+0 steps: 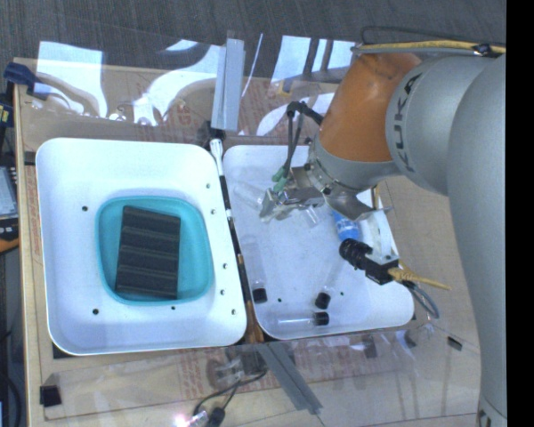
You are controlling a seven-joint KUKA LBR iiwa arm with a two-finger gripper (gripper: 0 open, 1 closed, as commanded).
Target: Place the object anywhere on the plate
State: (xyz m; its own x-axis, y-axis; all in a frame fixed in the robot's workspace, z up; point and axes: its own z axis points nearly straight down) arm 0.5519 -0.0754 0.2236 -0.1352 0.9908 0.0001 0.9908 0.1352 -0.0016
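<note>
Item 1 — dark ribbed rectangular block [149,252]: lies on the square teal plate [196,274], left white bin [62,176]. Item 2 — my 2-finger metal claw [289,198]: over the right white bin [392,305]; whether open or closed, I cannot tell.

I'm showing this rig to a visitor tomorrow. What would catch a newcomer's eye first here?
The big grey arm with its orange band reaches in from the right over the right bin. In the left bin, a turquoise plate carries a dark ribbed block.
</note>
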